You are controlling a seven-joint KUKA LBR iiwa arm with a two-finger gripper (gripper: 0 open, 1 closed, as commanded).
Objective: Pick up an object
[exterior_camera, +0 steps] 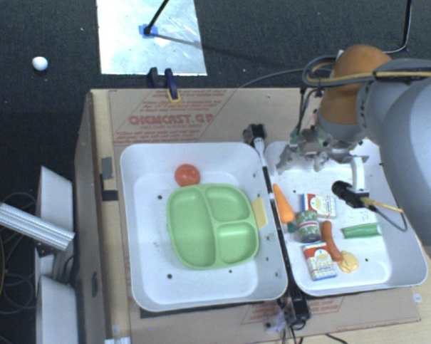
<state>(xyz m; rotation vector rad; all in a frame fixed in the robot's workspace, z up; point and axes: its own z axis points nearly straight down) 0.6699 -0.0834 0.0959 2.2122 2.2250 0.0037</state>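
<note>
**Red print on cardboard, toys in the right bin**

Red lettering on the cardboard sheet [172,120] under the bins reads roughly "CHEMCAST", the rest unclear. The right bin [412,262] holds an orange carrot [282,204], a small can [308,226], two red-and-white packets [319,261] with unreadable labels, a sausage [331,241] and a green stick [361,230]. The gripper [316,155] hangs over that bin's far end, apart from the toys; whether it is open or closed is unclear. The left bin [145,278] holds a green divided plate [211,225] and a tomato [187,175].
</note>
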